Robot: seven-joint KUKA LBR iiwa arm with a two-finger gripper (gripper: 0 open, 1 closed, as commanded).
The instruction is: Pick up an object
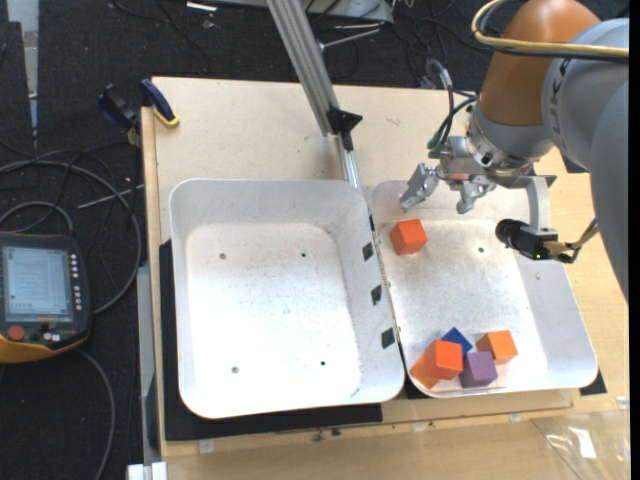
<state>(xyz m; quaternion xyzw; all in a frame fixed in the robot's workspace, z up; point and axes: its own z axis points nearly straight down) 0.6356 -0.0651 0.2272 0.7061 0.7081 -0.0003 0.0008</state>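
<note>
Where the pale wooden bench top (250,128) meets a dark floor strewn with black cables, two shallow white plastic bins sit side by side, the left bin (270,288) bare inside. Within the right bin (540,298), a lone orange foam cube (408,237) lies near the far left corner, turned slightly askew to the bin wall, with no obvious long axis. Just beyond it hangs the grey two-finger gripper (445,193), fingers spread and seemingly gripping nothing. Toward the near edge cluster orange, blue and purple blocks (462,359).

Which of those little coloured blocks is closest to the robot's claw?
The lone orange cube at the far end of the right white bin, just below the gripper. The other blocks cluster at the bin's near edge.
</note>
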